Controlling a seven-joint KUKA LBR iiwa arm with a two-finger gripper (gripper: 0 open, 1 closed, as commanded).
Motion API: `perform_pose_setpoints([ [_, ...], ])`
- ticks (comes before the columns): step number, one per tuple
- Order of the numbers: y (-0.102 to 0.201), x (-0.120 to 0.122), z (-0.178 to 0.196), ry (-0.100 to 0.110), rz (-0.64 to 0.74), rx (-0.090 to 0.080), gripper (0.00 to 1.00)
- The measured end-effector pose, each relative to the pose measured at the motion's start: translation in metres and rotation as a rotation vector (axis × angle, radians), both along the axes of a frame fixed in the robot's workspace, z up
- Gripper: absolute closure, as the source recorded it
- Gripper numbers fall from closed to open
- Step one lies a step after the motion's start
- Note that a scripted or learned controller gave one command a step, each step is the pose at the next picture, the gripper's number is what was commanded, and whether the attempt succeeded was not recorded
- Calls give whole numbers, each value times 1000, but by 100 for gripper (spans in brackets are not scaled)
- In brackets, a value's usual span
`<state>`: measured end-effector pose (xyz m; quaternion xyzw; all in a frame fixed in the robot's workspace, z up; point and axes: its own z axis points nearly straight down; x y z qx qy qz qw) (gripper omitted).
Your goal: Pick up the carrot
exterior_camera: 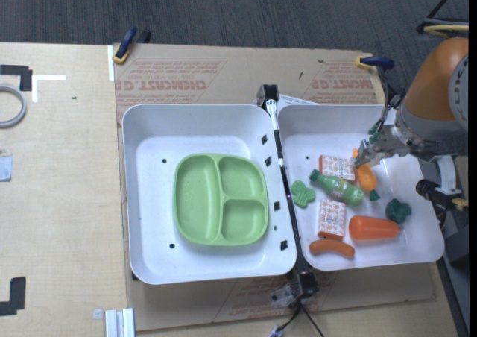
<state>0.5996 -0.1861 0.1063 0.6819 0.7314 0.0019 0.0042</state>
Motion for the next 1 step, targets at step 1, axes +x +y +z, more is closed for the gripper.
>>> perform_pose_setpoints([
  [1, 19, 22, 82, 8, -338, 3, 100],
])
